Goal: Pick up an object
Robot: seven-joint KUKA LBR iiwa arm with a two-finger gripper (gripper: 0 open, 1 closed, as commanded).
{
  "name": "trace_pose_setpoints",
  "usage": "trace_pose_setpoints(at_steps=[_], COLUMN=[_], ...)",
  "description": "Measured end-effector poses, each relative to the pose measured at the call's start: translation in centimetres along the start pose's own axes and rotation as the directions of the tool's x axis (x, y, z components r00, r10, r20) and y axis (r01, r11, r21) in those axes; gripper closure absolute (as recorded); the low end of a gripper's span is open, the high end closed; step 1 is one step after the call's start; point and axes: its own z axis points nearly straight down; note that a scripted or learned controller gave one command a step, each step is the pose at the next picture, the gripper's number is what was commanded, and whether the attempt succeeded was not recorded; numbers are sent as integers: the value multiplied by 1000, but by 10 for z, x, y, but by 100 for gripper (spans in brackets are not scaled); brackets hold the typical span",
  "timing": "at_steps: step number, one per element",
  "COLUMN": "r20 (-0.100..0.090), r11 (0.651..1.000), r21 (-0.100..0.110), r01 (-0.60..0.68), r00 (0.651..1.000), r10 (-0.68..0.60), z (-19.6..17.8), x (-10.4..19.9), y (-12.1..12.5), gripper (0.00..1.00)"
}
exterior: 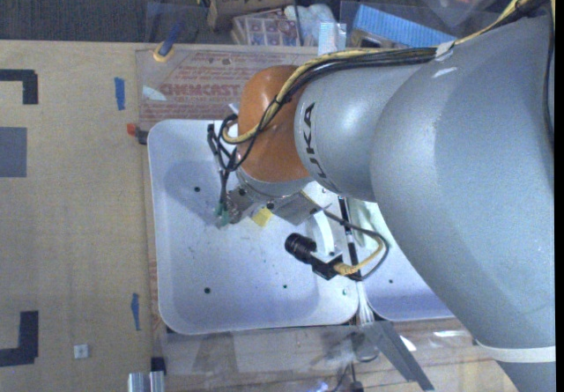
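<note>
- The desk (70, 205) is pale wood with blue tape marks and black squares along its 9 o'clock side; clutter (a cardboard rack, boxes) sits beyond it at 12 o'clock.
- Two white bins lie side by side; the left bin (185, 293) is mostly bare, and the arm (423, 135) covers most of the right bin (414, 302).
- The end effector (227, 212) is low in the left bin, near the bin's 11 o'clock quarter, just off the floor or touching it.
- A small yellow object (262, 217) lies at 3 o'clock of the tip, just beside it; a green bit shows at the tip itself.
- Step in hand, as I judge it: the descent for a grasp.
- Whether the end effector is released or clenched I cannot tell, the wrist hides it.
- Next move calls for closing on the object and lifting straight up.
</note>
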Motion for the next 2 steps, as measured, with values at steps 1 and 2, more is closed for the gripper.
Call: trace_pose_setpoints(at_steps=[1, 2], r20=[6, -1], r11=[933, 745], r21=[10, 12], r01=[359, 667], r00=[933, 745], r10=[-359, -667], z=[12, -117], x=[2, -5], y=[38, 65], gripper=[100, 100])
